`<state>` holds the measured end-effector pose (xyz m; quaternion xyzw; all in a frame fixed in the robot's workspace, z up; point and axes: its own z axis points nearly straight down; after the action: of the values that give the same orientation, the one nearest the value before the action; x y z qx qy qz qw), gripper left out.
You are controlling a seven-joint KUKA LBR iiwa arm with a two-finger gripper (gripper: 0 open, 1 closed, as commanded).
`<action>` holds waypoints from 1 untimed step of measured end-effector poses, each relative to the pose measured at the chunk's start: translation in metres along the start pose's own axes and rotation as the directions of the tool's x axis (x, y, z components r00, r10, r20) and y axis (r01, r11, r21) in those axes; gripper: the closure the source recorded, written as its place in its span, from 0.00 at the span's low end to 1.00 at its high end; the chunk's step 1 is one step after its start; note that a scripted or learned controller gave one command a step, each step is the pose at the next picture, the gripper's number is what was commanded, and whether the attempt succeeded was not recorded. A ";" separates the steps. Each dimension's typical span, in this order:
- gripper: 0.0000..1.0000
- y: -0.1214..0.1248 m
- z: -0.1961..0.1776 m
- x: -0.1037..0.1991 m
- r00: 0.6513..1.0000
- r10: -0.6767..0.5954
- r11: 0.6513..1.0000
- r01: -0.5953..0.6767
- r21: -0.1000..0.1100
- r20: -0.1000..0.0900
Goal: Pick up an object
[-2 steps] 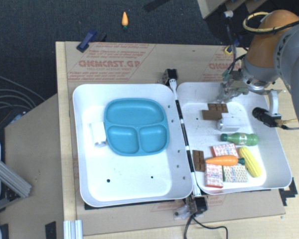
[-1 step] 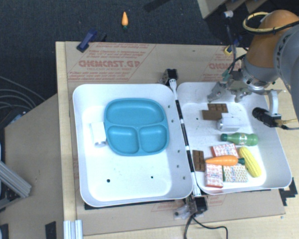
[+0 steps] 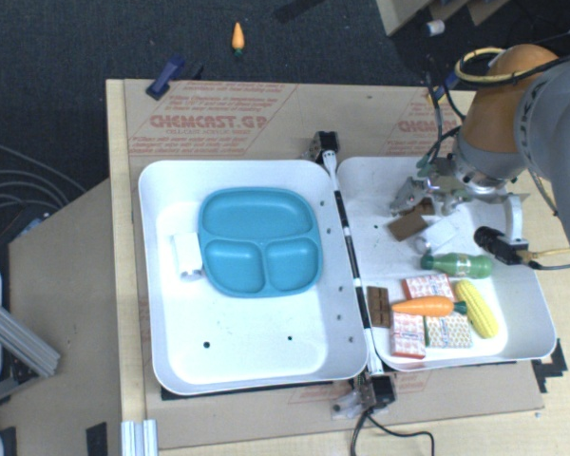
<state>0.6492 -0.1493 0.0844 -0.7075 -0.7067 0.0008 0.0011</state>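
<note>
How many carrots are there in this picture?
2. One small carrot lies on the dark floor beyond the bench, top of the view. One bigger carrot lies in the right bin, across the small boxes. More could be hidden under the arm.

Glossy plastic tray (image 3: 258, 238) — smooth white bins (image 3: 242, 354).
</note>
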 end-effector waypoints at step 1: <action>1.00 0.001 -0.011 0.000 1.000 0.000 1.000 0.000 -0.002 0.000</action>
<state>0.6500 -0.1494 0.0955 -0.7076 -0.7066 0.0001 0.0006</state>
